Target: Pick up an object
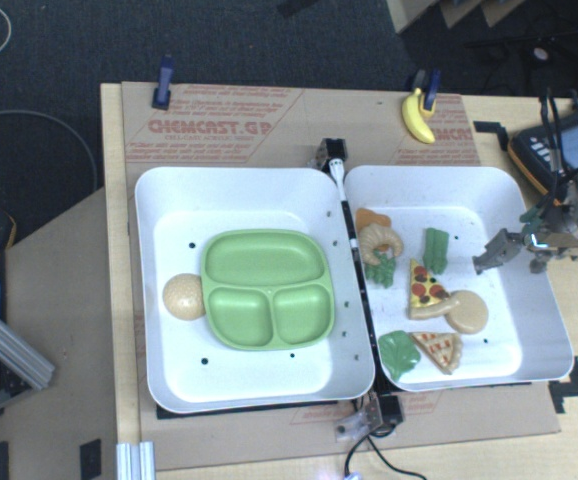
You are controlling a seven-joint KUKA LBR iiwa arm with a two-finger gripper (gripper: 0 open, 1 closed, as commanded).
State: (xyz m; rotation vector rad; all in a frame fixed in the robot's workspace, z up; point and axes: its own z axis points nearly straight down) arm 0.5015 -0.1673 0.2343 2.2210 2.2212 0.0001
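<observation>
White plastic makes both bins, and they sit side by side, touching along a black strip in the middle. In the left bin (pixel 159 268) a green tray (pixel 267 288) with three parts fills the middle, and a round tan cookie (pixel 182 295) lies just beside its left edge. Bare floor runs all around the tray.

The right bin (pixel 529 353) holds toy food bunched on its left half: a doughnut (pixel 380 243), a green stick (pixel 435 248), a pizza slice (pixel 427 293), a tan round piece (pixel 467 311), a green leaf (pixel 401 351) and a waffle wedge (pixel 439 349). The right half of that bin is bare.

The gripper (pixel 496 253) reaches in from the right, over that bare part, near the bin's right wall. It holds nothing. I cannot tell how wide it stands.

A yellow banana (pixel 418 118) lies outside, on the board behind the right bin.
</observation>
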